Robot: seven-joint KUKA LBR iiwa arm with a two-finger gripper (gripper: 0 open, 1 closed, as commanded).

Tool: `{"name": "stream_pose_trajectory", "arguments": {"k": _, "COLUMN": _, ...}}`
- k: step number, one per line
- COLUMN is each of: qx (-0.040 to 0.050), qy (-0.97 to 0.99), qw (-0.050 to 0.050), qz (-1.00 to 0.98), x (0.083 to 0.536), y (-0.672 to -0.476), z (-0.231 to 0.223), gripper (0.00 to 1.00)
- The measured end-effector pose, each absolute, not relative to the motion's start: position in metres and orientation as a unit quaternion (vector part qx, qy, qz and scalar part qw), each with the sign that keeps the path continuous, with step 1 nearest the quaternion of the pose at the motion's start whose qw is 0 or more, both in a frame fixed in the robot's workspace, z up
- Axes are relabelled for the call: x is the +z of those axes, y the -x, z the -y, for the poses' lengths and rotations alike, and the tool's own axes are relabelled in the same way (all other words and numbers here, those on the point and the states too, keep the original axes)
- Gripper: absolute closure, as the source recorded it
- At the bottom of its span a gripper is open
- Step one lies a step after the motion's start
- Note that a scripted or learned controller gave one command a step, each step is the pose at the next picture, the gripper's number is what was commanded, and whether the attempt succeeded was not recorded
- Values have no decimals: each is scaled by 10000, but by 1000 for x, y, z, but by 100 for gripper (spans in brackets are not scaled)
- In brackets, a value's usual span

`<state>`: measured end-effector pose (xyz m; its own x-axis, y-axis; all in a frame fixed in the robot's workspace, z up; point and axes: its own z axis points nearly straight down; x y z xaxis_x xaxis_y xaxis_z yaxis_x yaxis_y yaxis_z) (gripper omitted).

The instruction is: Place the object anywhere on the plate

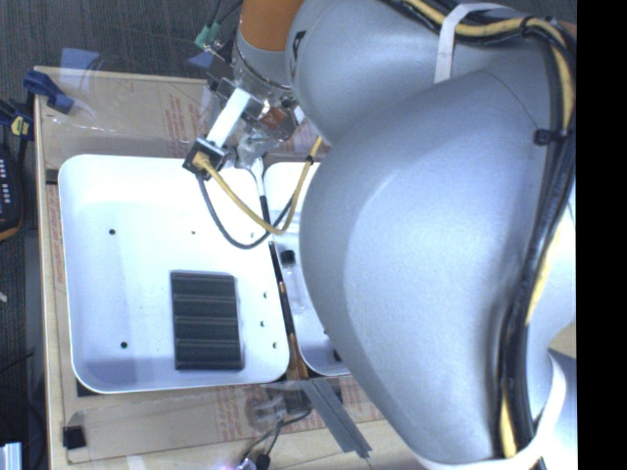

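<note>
Left half of frame: shallow white left bin [127, 199], floor mostly bare. One loose item in it, a black ribbed rectangular slab [207, 321], lying flat in the lower middle of the bin, well clear of the walls.

Upper middle of frame: gripper [257, 143] hangs over the seam between the two bins, near their far rims. Cannot tell how far open it is, or whether it has hold of anything; the wrist hardware crowds the view.

Right half: the big grey arm [441, 213] covers most of the white right bin [289, 179], leaving a narrow strip along its left wall. The plate may be under there; cannot say.

Judgement: I take the slab as the object, still to be picked. It lies well apart from the gripper, down-frame and left. The next move calls for travel down-left over the slab, then a descent square to its ribs.
</note>
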<state>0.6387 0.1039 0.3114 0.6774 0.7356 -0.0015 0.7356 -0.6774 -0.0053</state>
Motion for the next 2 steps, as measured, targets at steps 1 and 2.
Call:
{"name": "stream_pose_trajectory", "arguments": {"k": 1, "qx": 44, "qy": 9142, "qw": 19, "qz": 4053, "x": 153, "y": -615, "z": -136, "gripper": 100}}
{"name": "stream_pose_trajectory", "arguments": {"k": 2, "qx": 8, "qy": 8762, "qw": 22, "qz": 4819, "x": 222, "y": -653, "z": -88, "gripper": 100}}
